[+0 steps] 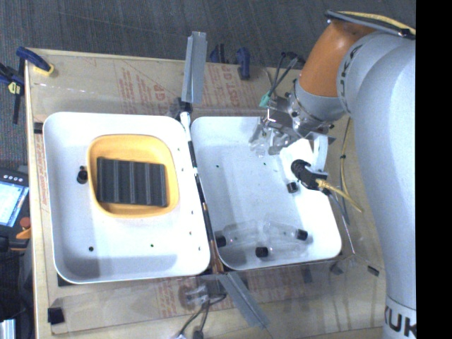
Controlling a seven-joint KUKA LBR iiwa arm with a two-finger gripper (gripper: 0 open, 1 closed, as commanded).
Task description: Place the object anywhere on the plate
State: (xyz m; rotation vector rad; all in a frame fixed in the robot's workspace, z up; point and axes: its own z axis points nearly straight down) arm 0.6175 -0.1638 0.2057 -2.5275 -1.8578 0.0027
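Camera view, from the left: a yellow plate [132,145] sits mid-left bin [60,253], a dark ribbed object [132,182] lying on it. In the right bin [240,210], toward one o'clock, the pincer [272,138] hangs near the wall — its spread I cannot tell.

We look down from one fixed camera set above the pale wooden bench [106,76], tilted at a slant rather than straight down. Both shallow white plastic bins fall inside our frame: the left white bin [63,246] and the right white bin [233,189], side by side near the centre. Dark grey floor fills the top strip beyond the bench's far edge. The big grey robot arm with its orange band [381,119] enters from our right, looming close to the lens.
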